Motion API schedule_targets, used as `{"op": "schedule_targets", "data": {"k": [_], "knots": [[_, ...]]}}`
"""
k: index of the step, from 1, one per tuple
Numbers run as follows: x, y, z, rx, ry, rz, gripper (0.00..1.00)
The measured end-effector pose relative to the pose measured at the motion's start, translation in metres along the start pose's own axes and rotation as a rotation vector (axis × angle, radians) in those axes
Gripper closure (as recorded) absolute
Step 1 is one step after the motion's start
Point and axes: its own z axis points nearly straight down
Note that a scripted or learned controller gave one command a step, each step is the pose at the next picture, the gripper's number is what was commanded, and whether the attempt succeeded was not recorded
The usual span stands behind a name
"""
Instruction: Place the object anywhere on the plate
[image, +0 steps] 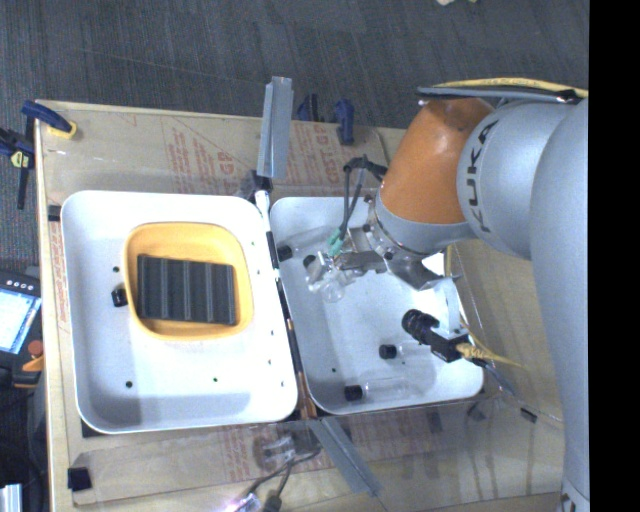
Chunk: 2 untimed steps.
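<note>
The yellow plate (190, 236), bearing a black ridged object (187, 290), lies at nine o'clock from the gripper (326, 272); I cannot tell the claw's state.

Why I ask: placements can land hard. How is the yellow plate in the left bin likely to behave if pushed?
The yellow plate lies flat and wide in the left bin, so it probably won't tip. On that smooth white floor it may well slide. Its dark ribbed centre looks rigid, so likely stiff rather than floppy.
</note>
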Motion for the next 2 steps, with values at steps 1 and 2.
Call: {"op": "schedule_targets", "data": {"k": [1,2], "knots": [[0.0819,0.0479,-0.0166,0.000,0.001,-0.071,1.00],[0.0817,0.0479,-0.0166,0.001,0.001,-0.070,0.00]]}}
